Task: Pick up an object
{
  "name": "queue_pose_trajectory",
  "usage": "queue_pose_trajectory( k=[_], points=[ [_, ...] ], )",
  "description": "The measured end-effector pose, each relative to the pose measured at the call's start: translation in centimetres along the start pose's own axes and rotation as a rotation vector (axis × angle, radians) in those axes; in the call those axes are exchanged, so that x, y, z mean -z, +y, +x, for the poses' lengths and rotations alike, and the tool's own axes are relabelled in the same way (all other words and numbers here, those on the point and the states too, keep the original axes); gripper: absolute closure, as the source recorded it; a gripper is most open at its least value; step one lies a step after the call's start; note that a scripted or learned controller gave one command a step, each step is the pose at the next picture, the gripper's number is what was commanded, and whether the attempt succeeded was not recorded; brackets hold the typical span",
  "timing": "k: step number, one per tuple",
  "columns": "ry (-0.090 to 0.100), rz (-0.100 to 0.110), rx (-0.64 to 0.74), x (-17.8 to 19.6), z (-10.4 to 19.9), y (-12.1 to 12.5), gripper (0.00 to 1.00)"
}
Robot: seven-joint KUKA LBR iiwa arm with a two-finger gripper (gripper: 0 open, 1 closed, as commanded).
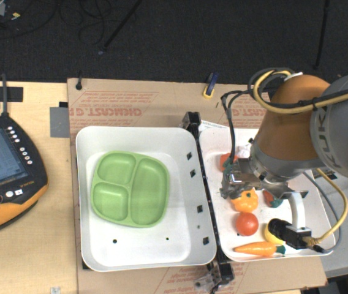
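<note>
My gripper [235,187] is low over the right bin [218,225], near its left side. An orange toy pepper [246,201] lies right below and against it; the view does not show whether the pepper is gripped. In front of the pepper sits a red tomato [246,224], and an orange carrot [257,248] lies along the bin's front wall. A small red piece [225,160] peeks out behind the gripper, and another red piece [271,196] lies to the pepper's right. The arm's orange band hides the bin's back right part.
The left bin [100,250] holds a green divided plate [131,188]. A yellow item [274,238] lies partly hidden at the right bin's front right. A tablet-like pendant [2,170] rests on the bench at far left.
</note>
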State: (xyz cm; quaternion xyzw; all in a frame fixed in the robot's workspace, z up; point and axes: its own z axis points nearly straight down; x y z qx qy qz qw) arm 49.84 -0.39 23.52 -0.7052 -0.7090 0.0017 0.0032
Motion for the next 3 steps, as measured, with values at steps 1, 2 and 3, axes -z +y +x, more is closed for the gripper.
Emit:
queue_pose_trajectory(
  k=[1,2,3],
  points=[
    [-0.001,0.003,-0.001,-0.7,5.7,-1.6,1.00],
    [-0.003,0.002,-0.003,-0.4,7.4,-1.7,1.00],
    [-0.003,0.001,-0.002,-0.1,7.4,-1.0,1.00]
  ],
)
